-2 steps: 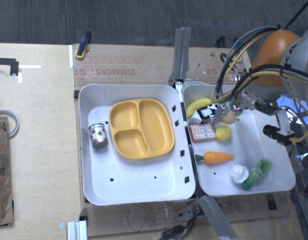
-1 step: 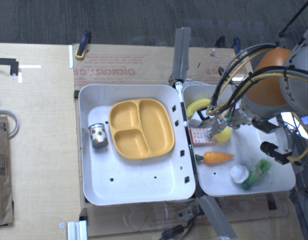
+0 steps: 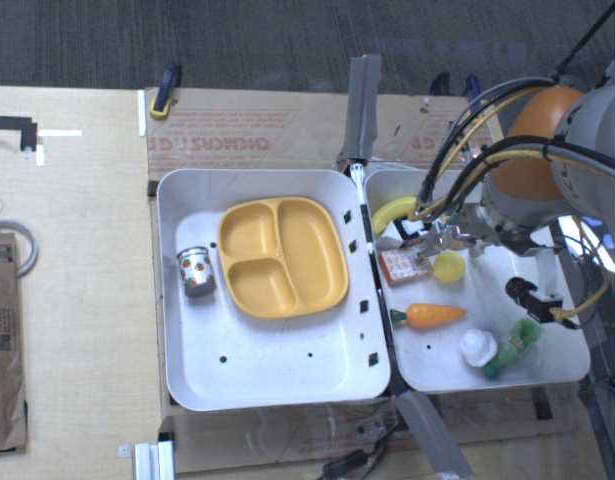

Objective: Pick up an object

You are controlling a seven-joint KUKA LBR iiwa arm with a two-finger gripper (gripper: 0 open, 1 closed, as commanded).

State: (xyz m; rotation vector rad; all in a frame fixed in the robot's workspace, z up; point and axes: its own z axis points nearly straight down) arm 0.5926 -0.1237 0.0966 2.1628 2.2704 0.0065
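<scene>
Nearest the lens: grey arm (image 3: 532,153) with orange band, reaching in from the right above the right bin, black hoses looping off its wrist.

Below, pale wooden surface (image 3: 67,218), with a sheet of printed cardboard (image 3: 287,128) across the back. Side by side on it, two shallow white bins. In the left bin (image 3: 287,363): a yellow three-part plate (image 3: 282,256), lying flat near the middle, and just beside its left edge a small patterned can (image 3: 195,270), upright. At the far left edge of the surface, a brown paper bag (image 3: 2,338).

In the right bin (image 3: 437,368), candidates for picking, all loose on the floor: a banana (image 3: 392,213) in the back-left corner; a red-and-white packet (image 3: 405,265) just in front of it; an orange carrot (image 3: 434,315) nearer the front, pointing right; a green item (image 3: 515,340) and a white round piece (image 3: 477,346) touching at the front right; a small yellow ball (image 3: 449,267) just right of the packet.

Claw (image 3: 439,236) low over the back left of the right bin, between banana, packet and ball. Released or clenched: impossible to tell from this angle. Nothing visibly lifted.
</scene>
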